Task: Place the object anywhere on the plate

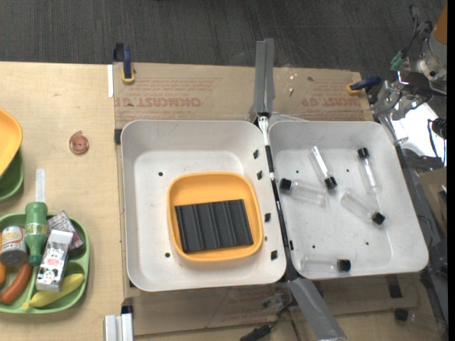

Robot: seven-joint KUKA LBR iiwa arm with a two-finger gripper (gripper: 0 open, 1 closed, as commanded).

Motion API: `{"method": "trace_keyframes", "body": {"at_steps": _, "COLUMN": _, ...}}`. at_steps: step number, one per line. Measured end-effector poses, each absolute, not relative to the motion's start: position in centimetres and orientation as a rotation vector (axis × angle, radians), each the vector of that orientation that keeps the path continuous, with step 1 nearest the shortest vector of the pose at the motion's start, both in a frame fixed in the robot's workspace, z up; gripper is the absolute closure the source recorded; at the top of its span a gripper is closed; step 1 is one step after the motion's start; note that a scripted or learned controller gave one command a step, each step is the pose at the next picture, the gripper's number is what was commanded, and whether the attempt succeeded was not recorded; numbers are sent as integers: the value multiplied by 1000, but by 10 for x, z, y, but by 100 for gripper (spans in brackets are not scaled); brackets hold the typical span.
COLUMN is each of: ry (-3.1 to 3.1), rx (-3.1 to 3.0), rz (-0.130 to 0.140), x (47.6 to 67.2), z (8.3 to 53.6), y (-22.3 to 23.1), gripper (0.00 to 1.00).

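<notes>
glossy orange plastic plate (213, 187) (matt black ribbed insert (213, 226)), clear plastic tubes (321, 168), smooth white plastic bins (135, 212)

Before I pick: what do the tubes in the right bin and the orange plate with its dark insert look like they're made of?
Tubes: clear plastic or glass, see-through, with black caps. Plate: likely matte orange plastic, with an even colour and rounded rim. Dark insert: ribbed black or charcoal, possibly rubber or foam; the material is unclear.

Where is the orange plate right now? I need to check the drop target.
The orange plate sits in the middle of the left bin in the camera view, carrying a dark ribbed block, left of the right bin holding clear vials.
</notes>
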State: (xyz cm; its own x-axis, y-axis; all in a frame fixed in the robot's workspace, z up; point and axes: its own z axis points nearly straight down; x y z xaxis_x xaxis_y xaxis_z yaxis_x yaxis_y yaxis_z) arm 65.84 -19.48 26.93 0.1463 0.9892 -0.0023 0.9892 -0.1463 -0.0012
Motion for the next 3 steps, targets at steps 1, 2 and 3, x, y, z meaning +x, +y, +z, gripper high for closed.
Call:
{"method": "trace_keyframes", "body": {"at_steps": 1, "ry": 2301, "rx": 2136, "rz": -2, "x": 659, "z": 319, "y": -208, "gripper": 100}}
{"method": "trace_keyframes", "body": {"at_steps": 2, "ry": 2302, "rx": 2135, "rz": -2, "x": 659, "z": 319, "y": -208, "gripper": 0}}
{"method": "trace_keyframes", "body": {"at_steps": 3, "ry": 2420, "rx": 2001, "rz": -2, "x": 656, "z": 441, "y": -222, "gripper": 0}}
